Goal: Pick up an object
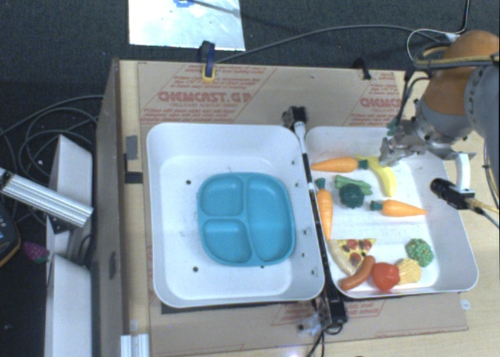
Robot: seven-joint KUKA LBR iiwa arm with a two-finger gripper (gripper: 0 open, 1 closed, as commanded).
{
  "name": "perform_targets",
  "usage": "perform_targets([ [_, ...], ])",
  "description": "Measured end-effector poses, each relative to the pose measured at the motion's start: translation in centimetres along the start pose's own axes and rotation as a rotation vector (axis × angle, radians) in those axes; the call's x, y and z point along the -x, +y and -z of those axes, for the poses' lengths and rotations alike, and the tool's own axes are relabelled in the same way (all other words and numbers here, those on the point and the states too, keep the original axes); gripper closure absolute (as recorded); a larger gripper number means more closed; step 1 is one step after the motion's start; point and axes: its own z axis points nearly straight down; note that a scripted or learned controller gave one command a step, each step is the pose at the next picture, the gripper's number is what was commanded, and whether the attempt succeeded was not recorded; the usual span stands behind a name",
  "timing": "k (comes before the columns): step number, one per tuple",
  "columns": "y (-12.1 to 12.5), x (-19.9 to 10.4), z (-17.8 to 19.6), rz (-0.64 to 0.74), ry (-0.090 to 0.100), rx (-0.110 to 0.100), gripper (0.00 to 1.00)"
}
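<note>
The right bin (461, 258) holds toy food: a carrot (335, 165) at the back, a yellow banana (383, 176), a dark green broccoli piece (352, 192), a second carrot (401, 208), a third carrot (324, 211) along the left wall, a pizza slice (353, 251), a sausage (357, 273), a tomato (385, 276), a yellow piece (408, 271) and a green broccoli (419, 251). My gripper (393, 149) hangs over the back of this bin, just above the banana's upper end. Nothing shows between its fingers.
The left bin (176, 152) holds a blue divided plate (244, 218). A divider rail (308, 183) runs between the bins. Cardboard (234, 94) lies under both bins, with cables on the dark floor to the left.
</note>
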Motion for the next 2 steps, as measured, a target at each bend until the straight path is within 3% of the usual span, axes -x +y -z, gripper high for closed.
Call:
perform_targets([
  [1,0.0,0.0,0.0,0.000,0.000,-0.001,0.00],
  [2,-1.2,-1.0,-0.5,-0.001,0.001,-0.004,0.00],
])
